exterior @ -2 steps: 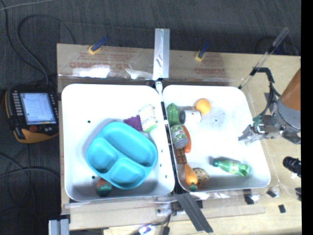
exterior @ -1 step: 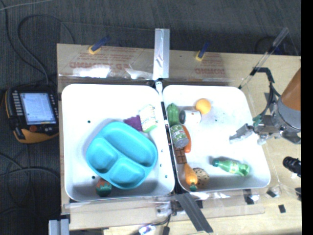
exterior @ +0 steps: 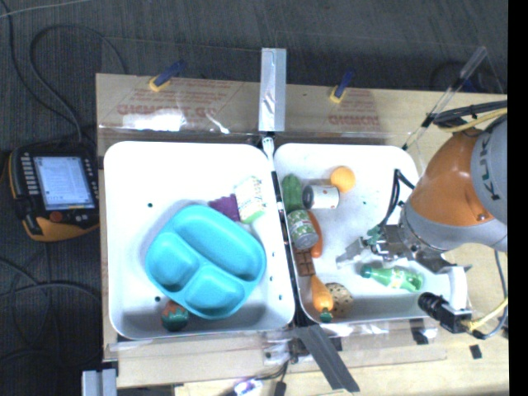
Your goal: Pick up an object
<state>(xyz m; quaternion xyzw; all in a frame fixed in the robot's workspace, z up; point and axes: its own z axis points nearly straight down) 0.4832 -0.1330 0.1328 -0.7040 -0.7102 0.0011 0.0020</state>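
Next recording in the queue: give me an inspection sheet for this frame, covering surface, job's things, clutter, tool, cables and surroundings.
Surface: wooden bench bearing a left bin and a right bin, both white.
Job's things: in the right bin, green bottle, orange ball, white can, carrot-like piece; in the left bin, blue divided tray.
Clutter: several small items lined along the right bin's left wall.
Tool: tool low over the right bin, just above the green bottle; grip not discernible.
Cables: black cables on the floor at left.
Surroundings: teach pendant on dark carpet.
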